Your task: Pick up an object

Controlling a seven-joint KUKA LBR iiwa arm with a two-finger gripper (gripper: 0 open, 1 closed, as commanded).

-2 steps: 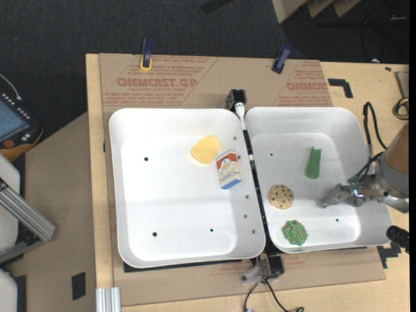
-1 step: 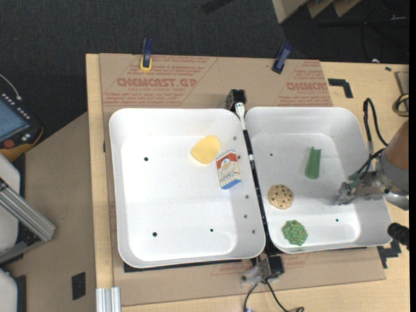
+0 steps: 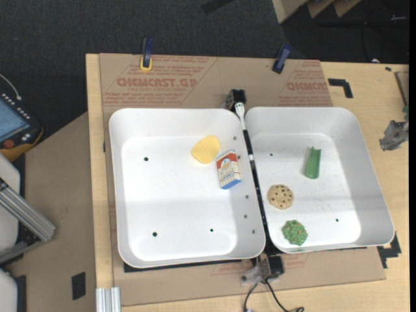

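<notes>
A grey gripper (image 3: 394, 135) shows at the edge of the brown cardboard-topped bench (image 3: 97, 174), above dark carpet (image 3: 65, 18); how far open it is, I cannot tell. Nearest it, in the right bin (image 3: 364, 174), lies a green block (image 3: 313, 163); the cookie (image 3: 281, 196) lies farther off.

A grey object (image 3: 394, 135), perhaps the pincer, is cut off rightward.
</notes>
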